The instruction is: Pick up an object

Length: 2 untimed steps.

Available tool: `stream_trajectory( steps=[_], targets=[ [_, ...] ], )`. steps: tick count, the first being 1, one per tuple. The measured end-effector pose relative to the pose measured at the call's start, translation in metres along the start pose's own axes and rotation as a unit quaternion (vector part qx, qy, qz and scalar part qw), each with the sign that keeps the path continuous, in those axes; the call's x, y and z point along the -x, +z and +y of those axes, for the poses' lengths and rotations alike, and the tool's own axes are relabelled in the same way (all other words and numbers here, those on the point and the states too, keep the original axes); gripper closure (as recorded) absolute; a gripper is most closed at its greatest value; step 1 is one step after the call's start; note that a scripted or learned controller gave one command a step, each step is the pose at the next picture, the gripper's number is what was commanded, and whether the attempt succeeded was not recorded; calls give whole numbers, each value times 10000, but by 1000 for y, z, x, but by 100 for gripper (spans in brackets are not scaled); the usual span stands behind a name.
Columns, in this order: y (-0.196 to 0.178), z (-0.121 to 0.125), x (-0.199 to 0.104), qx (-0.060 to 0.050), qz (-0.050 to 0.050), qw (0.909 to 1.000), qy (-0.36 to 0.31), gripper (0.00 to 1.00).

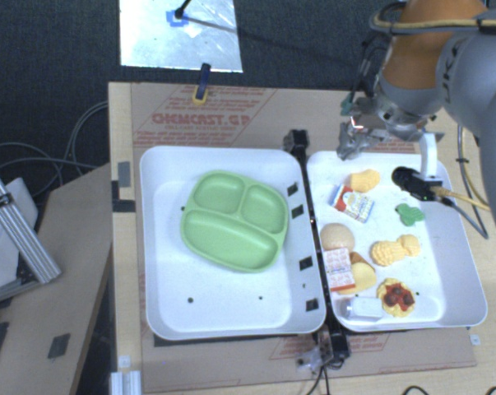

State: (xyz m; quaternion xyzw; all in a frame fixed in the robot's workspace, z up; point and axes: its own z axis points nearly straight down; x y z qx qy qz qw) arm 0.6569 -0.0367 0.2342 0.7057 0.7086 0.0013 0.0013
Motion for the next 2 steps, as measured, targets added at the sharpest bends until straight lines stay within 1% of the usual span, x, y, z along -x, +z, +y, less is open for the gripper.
stream_trajectory(
  steps=[1, 2],
  targets=[
    [0, -2, -2, -6, -1, 10000, -7, 100],
    [20, 1, -2, -12, -4, 10000, -6, 100]
  ],
)
